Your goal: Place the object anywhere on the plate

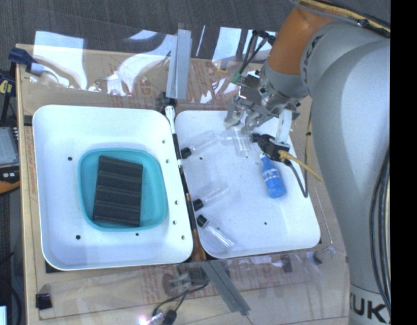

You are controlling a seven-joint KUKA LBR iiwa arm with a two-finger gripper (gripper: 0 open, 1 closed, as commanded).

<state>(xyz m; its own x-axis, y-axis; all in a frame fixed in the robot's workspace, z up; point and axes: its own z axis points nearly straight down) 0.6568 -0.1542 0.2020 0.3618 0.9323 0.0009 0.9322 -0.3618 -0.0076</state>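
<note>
Dark carpet ran round the bench [73, 286], a worn board carrying two shallow white bins side by side, and I took it in from the near edge back. Nearest me in the right bin [290, 230], close to its near-left corner, lay a clear vial with a black cap [214, 233]; another clear vial [210, 196] lay a little further in along the left wall. Toward the right wall, about midway back, the blue bottle [272, 178] lay on its side, apart from both. In the left bin [56, 181] sat the teal plate [154, 212], roughly central, with a dark ribbed block [118, 190] already lying on it

Furthest back, the gripper [248, 122] hung over the far edge of the right bin, just beyond the blue bottle, and more clear vials [208, 139] lay near it. I could not tell how the claw stood, spread or clenched, and I saw nothing in it

I judged the pick was the step in hand, with the blue bottle the likely object, though I couldn't be sure. Next I would want the claw brought squarely over the bottle's body, lowered, closed across its narrow width, then carried over the dividing wall to the plate
</note>
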